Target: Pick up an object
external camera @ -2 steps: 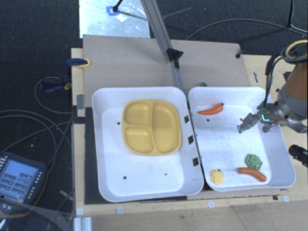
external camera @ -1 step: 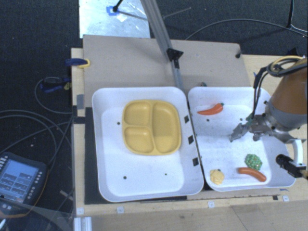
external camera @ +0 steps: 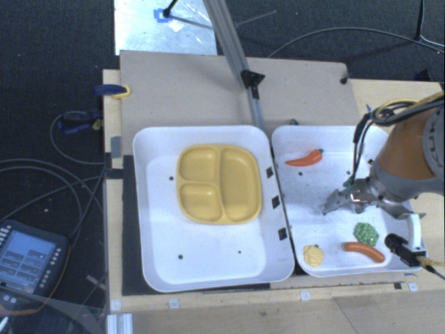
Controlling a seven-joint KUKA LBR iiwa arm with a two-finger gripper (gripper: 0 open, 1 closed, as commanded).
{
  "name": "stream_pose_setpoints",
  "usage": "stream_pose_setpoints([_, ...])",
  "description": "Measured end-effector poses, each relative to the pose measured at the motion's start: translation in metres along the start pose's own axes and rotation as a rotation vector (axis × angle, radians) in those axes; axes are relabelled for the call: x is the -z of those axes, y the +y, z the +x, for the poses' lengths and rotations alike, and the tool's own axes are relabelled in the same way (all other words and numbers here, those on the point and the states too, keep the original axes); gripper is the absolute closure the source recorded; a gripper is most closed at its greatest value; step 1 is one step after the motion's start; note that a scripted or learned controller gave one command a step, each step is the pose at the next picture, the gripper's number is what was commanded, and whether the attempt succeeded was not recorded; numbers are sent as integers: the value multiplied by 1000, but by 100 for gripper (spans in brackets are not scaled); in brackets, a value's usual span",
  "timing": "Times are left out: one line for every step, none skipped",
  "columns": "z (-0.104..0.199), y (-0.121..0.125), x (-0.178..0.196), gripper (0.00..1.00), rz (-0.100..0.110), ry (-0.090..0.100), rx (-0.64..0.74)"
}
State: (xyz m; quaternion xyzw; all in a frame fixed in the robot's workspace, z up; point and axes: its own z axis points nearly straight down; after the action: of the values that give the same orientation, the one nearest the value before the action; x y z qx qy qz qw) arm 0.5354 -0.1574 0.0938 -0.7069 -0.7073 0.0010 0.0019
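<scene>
The left bin (external camera: 160,256) fills the middle of the frame and carries a yellow divided plate (external camera: 219,184) at its centre. The right bin (external camera: 295,186) sits against it toward the right edge, and my arm (external camera: 417,155) comes in over that bin from the right, orange band uppermost.

My gripper (external camera: 335,204) hangs low over the bare middle of the right bin, pointing toward frame left. From this slant I cannot tell how it is set, and I see nothing in it.

My candidates all lie in the right bin. The orange carrot (external camera: 306,158) rests in its upper part, apart from everything (the easiest to isolate, I judge). The green leafy piece (external camera: 366,233) lies just below and right of my wrist, with the red sausage-shaped piece (external camera: 363,252) just beside it at lower right. The small yellow piece (external camera: 313,256) sits in the bin's lower left corner, close to the wall.

To do this well, I should commit to one target, centre over it before descending, and align across its narrow width. The corner piece risks a wall strike; the green and red pair risks nudging a neighbour.
</scene>
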Motion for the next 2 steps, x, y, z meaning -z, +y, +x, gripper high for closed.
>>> stream_pose_setpoints([0,2,14,100,-7,-1,-1])
stream_pose_setpoints([-4,6,58,100,-10,-3,4])
